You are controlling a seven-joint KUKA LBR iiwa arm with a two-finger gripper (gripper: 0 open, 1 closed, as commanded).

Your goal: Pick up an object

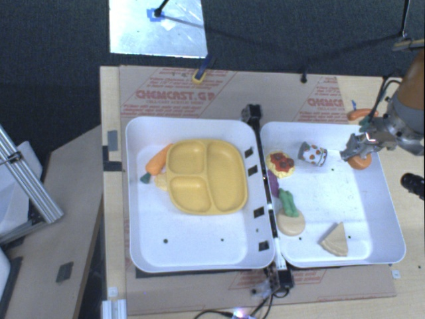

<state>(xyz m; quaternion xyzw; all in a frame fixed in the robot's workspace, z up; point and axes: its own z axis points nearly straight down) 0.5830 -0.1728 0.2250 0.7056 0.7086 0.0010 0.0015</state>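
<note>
Nearest the camera in the right bin (388, 244) lies a tan wedge (335, 239), then a pale round biscuit-like piece (291, 223) with a green-and-purple toy (285, 198) touching its top. Farther back sit a small pizza-like disc (281, 164) and a grey-white figure (312, 154). Across the divider, the left bin (143, 244) carries a yellow divided plate (201, 176) with a carrot (157, 159) at its far-left edge. My gripper (357, 151) hangs at the far right of the right bin, just over an orange piece (360, 161), which I judge to be my pick. The risk: that piece lies near the bin's wall, so I could clip the rim coming down, or nudge the piece aside and close on nothing. How wide my jaws stand I cannot tell from here, nor whether they touch the orange piece; nothing shows gripped between them.
</note>
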